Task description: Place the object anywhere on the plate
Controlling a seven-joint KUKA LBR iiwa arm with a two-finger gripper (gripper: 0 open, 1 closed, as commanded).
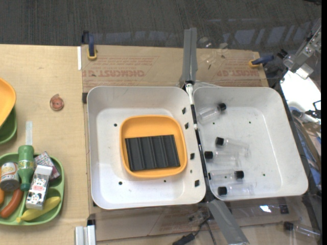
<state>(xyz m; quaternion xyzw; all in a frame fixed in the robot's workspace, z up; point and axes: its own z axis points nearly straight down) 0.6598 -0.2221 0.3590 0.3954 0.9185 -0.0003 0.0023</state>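
A yellow-orange square plate point(153, 122) lies in the middle of the left white bin point(102, 188). A dark grey ridged rectangular object point(153, 152) rests flat on the plate, inside its rim and slightly toward the near edge. Several small clear vials with black caps lie loose in the right white bin point(278, 137), among them one vial point(220, 107) near the back left and another vial point(238, 175) near the front.
A green tray point(56, 208) of toy food sits at the bench's left front. Beside it at the far left edge is a yellow bowl point(5, 103). A small pink disc point(56, 103) lies on the wood. Clamps point(91, 50) hold the cardboard behind the bins.
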